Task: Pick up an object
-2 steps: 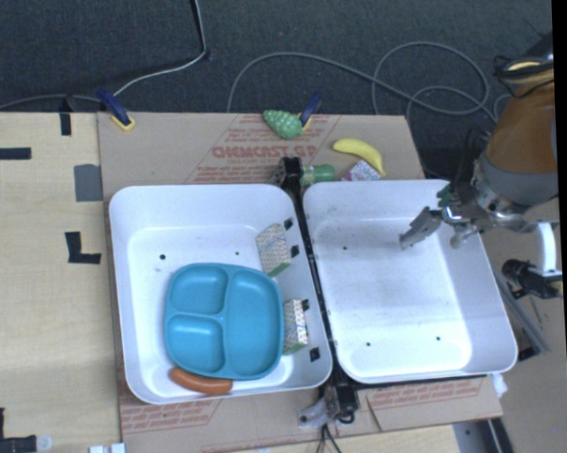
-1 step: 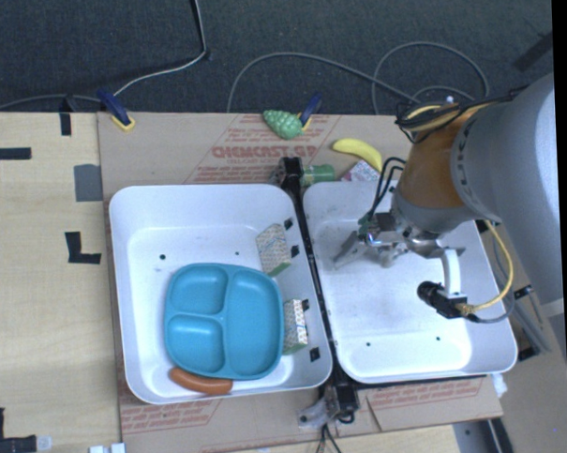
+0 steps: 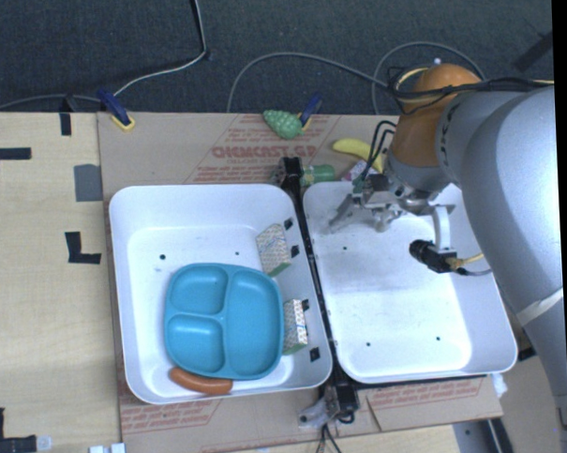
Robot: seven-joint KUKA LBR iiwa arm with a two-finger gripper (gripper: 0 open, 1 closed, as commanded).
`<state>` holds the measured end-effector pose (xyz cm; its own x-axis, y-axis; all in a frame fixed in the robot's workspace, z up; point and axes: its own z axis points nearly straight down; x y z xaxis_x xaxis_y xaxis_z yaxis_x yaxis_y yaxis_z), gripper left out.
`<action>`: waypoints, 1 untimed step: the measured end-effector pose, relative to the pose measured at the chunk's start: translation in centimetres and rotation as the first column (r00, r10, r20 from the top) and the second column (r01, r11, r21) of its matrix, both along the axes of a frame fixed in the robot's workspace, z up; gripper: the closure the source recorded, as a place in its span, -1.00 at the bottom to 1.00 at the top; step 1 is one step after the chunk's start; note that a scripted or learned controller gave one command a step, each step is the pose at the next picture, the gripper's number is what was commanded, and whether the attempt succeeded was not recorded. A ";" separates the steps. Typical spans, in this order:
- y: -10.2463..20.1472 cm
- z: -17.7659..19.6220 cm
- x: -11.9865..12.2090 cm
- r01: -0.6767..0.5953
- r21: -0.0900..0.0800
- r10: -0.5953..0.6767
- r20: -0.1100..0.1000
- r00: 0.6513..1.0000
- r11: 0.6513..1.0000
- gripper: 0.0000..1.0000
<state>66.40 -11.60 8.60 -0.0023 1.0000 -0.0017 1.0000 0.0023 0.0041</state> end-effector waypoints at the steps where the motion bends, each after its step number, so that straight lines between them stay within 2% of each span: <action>1: 1.3 0.0 0.5 0.001 0.001 -0.001 -0.002 1.000 1.000 -1.00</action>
<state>66.89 -10.31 8.55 -0.0015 1.0000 -0.0012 1.0000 0.0016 0.0020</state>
